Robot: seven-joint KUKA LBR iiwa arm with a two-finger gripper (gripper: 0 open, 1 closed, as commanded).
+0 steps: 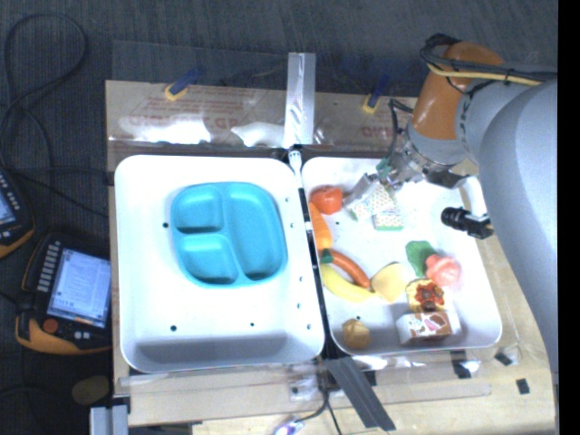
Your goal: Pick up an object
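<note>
My gripper (376, 187) hangs low in the far part of the right bin (480, 234), under the orange wrist band. A small white packet with coloured dots (384, 212) lies right beneath and partly behind it; whether the two touch I cannot make out. Just to its left sits an orange-red round toy fruit (326, 198) with a carrot (321, 231) below it. Nearer the front lie a sausage (348, 267), a banana (336, 285), a pale yellow fruit (390, 281), a green piece (419, 254), a pink fruit (443, 271), a printed carton (426, 321) and a brown lump (355, 334).
The left bin (145, 315) holds a blue three-compartment plate (227, 231). A ridge where the bin walls meet (306, 243) separates the two bins. The arm's grey body (526, 179) covers the right bin's far right corner. A black knob (464, 218) juts out beside it.
</note>
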